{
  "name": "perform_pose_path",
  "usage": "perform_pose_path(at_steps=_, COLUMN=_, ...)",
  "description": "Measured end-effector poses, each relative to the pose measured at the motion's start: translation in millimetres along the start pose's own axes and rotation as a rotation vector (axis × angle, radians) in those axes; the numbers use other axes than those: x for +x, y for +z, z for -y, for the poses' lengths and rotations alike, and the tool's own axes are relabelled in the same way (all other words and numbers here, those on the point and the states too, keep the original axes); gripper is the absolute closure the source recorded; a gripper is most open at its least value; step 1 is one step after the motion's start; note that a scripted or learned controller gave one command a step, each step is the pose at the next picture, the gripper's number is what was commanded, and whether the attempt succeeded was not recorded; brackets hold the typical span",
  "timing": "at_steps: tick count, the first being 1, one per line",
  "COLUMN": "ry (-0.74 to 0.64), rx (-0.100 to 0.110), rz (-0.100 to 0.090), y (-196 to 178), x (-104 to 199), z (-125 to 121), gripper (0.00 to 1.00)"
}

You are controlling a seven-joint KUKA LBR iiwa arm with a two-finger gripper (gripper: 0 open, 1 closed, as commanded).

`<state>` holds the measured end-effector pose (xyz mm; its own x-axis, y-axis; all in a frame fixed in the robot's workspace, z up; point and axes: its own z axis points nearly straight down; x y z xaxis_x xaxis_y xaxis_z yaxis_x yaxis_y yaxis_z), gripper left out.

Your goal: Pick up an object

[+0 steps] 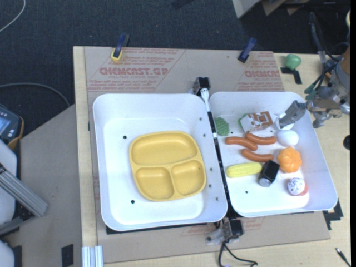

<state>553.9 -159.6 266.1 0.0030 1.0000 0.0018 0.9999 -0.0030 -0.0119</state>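
Two shallow white bins sit side by side on the tabletop (pixel 167 60). The left bin (pixel 105 149) carries a yellow divided plate (pixel 166 164) at its centre, with one wide compartment toward 12 o'clock and two smaller ones toward 6 o'clock.

The right bin (pixel 322 182) holds a scatter of small things. A green leafy piece (pixel 222 127) lies at the bin's 9 o'clock edge, beside the divider. Toward 12 o'clock is a brown-and-white packet (pixel 257 119). Two sausages (pixel 253 144) lie near the middle, one just below the packet and another running toward 9 o'clock, with a third (pixel 257 156) just beneath them. A corn cob (pixel 243 170) lies toward 7 o'clock, and a small black block (pixel 268 172) touches its right end. A white egg (pixel 287 137) sits toward 2 o'clock, with an orange fruit (pixel 289 159) just beside it at its 6 o'clock. A white-and-red ball (pixel 296 186) rests toward 5 o'clock.

The end effector (pixel 291 114) reaches in from 3 o'clock and hangs over the bin's 1 o'clock area, just above the egg and right of the packet. Whether its tips are spread or closed cannot be told, and nothing is seen gripped in it.
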Motion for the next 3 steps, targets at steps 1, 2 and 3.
perform_pose_path(at_steps=1, ry=-0.003, rx=-0.012, rz=0.002, y=-7, x=0, z=-2, gripper=0.00)
perform_pose_path(at_steps=2, ry=-0.003, rx=-0.005, rz=0.000, y=55, x=6, z=0, gripper=0.00)
perform_pose_path(at_steps=3, ry=-0.002, rx=-0.004, rz=-0.001, y=118, x=8, z=6, gripper=0.00)
